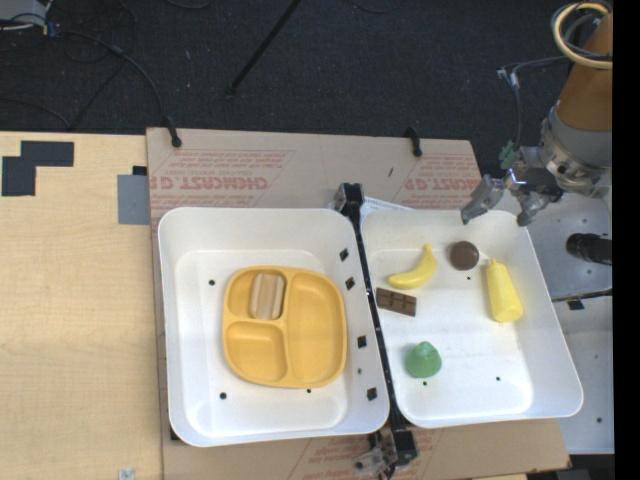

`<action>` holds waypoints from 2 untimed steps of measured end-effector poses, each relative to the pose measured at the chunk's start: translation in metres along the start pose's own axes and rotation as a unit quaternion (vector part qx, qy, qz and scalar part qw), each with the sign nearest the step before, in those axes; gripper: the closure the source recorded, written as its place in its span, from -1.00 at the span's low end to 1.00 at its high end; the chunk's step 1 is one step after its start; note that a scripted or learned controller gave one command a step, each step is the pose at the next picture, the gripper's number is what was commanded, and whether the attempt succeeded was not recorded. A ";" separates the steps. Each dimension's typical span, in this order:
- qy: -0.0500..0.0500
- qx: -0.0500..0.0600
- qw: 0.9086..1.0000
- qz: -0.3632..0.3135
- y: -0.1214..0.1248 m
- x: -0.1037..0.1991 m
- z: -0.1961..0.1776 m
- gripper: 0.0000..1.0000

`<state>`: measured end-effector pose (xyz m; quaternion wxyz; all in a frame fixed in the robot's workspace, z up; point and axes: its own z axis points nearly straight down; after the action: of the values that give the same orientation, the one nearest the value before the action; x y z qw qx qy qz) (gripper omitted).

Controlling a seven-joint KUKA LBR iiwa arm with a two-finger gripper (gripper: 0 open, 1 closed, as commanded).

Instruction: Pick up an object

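A light wooden bench carries a sheet of cardboard with red printing, and on it two shallow white bins sit side by side, joined by a black strip with clips. The left bin holds a yellow plate with three compartments; a small pale bread-like piece lies in its far left compartment. The right bin holds a banana near the far middle, a brown chocolate bar just beside it on the near side, a round brown object to the right of the banana, a yellow bottle lying close to that, and a green object nearer to the front. The gripper hangs above the far right corner of the right bin, with its two fingers spread apart and nothing between them. The arm rises behind it at the right. Beyond the bench the floor is dark carpet, with black cables running over it. Some dark patches are on the bench at the far left.
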<state>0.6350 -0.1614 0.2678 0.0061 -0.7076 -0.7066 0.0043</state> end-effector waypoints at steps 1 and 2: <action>-0.001 -0.006 1.000 -0.001 0.002 0.000 -0.007 -1.00; -0.001 -0.004 1.000 -0.002 0.005 0.008 0.041 -1.00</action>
<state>0.6393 -0.1532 0.2272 0.0029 -0.7064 -0.7078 0.0021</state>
